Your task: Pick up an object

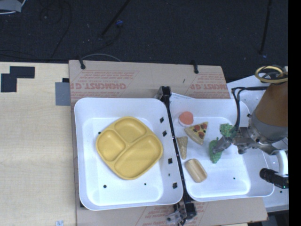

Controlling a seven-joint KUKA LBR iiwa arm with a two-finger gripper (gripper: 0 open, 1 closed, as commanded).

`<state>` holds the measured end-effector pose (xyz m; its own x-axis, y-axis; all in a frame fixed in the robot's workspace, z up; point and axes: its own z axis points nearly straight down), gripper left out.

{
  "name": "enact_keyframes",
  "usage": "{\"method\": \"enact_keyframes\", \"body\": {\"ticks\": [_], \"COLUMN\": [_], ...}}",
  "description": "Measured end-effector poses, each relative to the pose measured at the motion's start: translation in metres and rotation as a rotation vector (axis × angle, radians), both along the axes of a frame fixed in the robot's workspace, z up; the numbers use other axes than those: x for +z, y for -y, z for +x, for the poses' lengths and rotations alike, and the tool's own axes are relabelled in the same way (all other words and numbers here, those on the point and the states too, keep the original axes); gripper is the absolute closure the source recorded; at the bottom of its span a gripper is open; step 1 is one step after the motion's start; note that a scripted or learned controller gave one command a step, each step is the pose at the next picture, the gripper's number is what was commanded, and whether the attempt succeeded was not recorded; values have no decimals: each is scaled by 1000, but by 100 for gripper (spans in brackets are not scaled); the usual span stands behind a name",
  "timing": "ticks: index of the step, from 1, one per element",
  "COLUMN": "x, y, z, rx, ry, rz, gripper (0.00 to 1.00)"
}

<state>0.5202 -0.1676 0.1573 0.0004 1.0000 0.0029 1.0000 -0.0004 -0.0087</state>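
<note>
In the right bin (244, 185), the gripper (225, 144) sits on the broccoli (217, 149), right of the pizza slice (198, 131); whether its jaws grip it, I cannot tell. A bread roll (195, 169) lies below the pizza slice, a red disc (186, 118) above it.

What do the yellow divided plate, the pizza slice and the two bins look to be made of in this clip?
The yellow plate looks like moulded plastic: one even colour, soft sheen, rounded compartment ridges. The pizza slice seems a toy, probably plastic or rubber, with flat printed-looking toppings, though it is too small to be sure. The left bin and right bin look like smooth white plastic with rounded rims and slight gloss.
</note>
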Motion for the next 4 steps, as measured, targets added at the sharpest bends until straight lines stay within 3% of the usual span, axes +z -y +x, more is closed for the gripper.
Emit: {"method": "enact_keyframes", "body": {"ticks": [1, 2, 4], "x": [-58, -45, 57], "y": [-4, -2, 8], "z": [-11, -10, -13], "rx": [0, -3, 2], "ry": [-1, 3, 11], "rz": [1, -1, -4], "gripper": [0, 100, 100]}}
